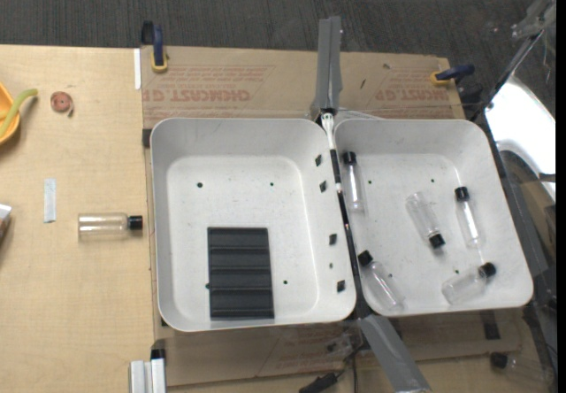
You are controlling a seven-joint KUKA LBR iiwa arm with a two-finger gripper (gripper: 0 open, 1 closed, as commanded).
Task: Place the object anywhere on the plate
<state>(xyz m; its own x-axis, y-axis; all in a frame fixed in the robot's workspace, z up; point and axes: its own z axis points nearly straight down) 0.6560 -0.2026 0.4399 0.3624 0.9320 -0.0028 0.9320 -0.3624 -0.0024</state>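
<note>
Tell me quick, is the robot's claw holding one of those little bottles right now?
Gripper: cannot be told from this camera view. The clear bottles lie loose in the right bin.

Left bin [177, 205]: ribbed plate [240, 273] near front. Right bin [495, 205]: five vials [424, 219] scattered. Sixth vial [109, 224] on bench, left of bins.

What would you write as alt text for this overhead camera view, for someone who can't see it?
Two shallow white bins sit side by side on a bench: the left bin holds a dark ribbed plate, and the right bin holds five clear vials with black caps. A sixth vial lies on the bench to the left.
</note>
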